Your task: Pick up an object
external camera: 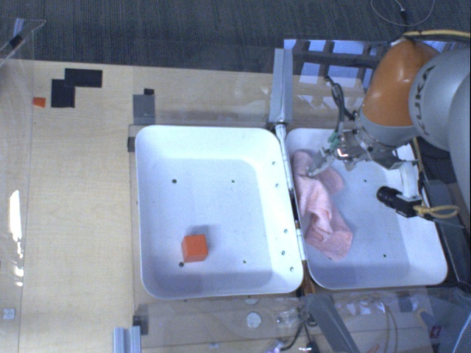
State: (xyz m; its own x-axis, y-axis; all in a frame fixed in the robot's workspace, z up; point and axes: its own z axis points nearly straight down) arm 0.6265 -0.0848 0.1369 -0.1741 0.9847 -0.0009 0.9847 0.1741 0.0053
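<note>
Called for a straight descent onto a raised fold of the cloth, fingers closing only once bunched fabric sat between them, then a slow lift to test the hold. Judged risky near the bin wall, where a finger could catch the rim.

Held 1 small orange block (195, 248) in the left bin (221, 145), low and toward its front-left, well apart from everything else. Held a crumpled pink cloth (322, 208) in the right bin (412, 267), lying along its left wall. Hovered over the cloth's upper end: the gripper (340, 153), apparently touching the fabric. Could not tell whether open or closed, nor whether any cloth was caught.
</note>
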